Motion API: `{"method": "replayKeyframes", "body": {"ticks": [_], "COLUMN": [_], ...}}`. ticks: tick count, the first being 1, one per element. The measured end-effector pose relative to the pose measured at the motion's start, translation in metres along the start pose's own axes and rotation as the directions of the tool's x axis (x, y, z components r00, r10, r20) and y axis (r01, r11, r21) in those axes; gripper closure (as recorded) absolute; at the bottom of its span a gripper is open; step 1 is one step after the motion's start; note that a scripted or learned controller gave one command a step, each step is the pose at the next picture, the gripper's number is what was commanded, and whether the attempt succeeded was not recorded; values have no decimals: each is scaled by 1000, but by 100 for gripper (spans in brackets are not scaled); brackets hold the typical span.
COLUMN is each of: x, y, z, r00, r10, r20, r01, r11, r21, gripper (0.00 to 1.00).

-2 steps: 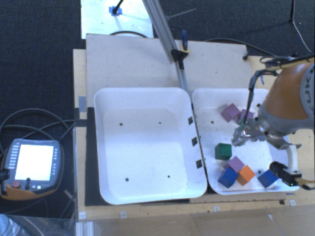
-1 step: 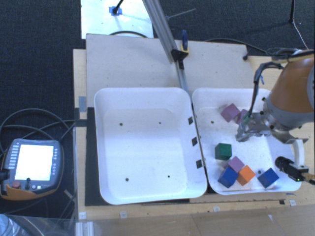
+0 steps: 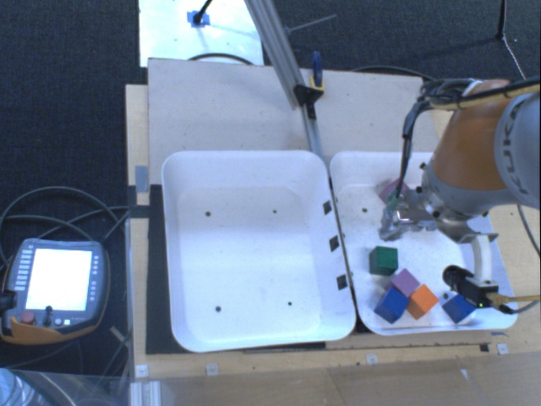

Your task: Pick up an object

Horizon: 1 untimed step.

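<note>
**Claw low in the right bin, blocks close by**

While the claw (image 3: 394,223) hangs low over the right bin (image 3: 355,169), its opening cannot be told from this slant, and nothing is seen held in it. A green block (image 3: 383,260) lies just below and left of it on the bin floor. Nearer the front rim, a purple block (image 3: 406,281), an orange block (image 3: 422,300) and a blue block (image 3: 391,304) are packed together, touching or nearly so; a second blue block (image 3: 458,308) sits apart to the right. A pinkish piece (image 3: 390,189) is partly hidden behind the claw.

These blocks are judged to be small, light and stiff, likely with smooth faces that could slip under a skewed pinch. Hold is best taken across two opposite flat faces. Standing alone, the green block is judged the easiest to grip, with room on both sides.
</note>
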<state>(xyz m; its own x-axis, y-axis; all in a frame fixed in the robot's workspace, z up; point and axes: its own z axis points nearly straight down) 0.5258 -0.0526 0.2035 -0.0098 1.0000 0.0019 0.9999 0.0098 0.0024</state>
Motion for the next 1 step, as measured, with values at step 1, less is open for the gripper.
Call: {"method": "replayKeyframes", "body": {"ticks": [1], "x": [53], "y": [6], "z": [-13], "r00": [1000], "r10": [-2], "r20": [-1], "r01": [2], "r11": [1000], "r21": [0], "gripper": [100]}}
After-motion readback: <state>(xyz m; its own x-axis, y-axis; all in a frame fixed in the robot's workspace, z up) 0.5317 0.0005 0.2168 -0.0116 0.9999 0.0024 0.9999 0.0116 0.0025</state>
